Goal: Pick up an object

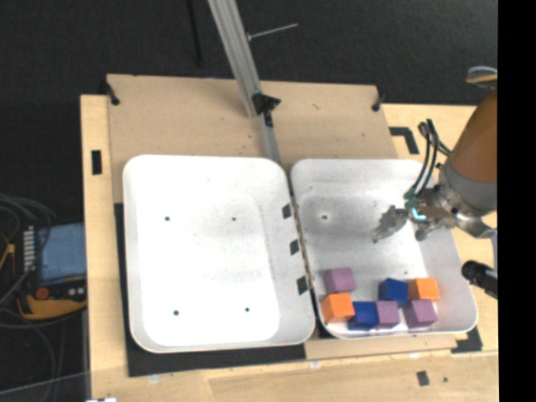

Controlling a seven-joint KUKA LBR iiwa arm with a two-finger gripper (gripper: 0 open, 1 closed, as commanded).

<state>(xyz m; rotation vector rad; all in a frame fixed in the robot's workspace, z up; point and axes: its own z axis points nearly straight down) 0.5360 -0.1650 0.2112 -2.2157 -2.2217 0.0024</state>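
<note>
Blocks [381, 301] sit clustered along the right bin's [352, 182] near edge. The gripper [390, 223] hangs above bare floor behind them, empty; I can't tell its finger gap. I'd aim for the lone-edged purple block [339, 279], squarely.

Plenty of open floor across the upper part of the right bin [352, 182]. The near edge is where it gets tight: purple, orange and blue cubes [381, 301] sit packed together, several touching, against the front wall [394, 332].
</note>
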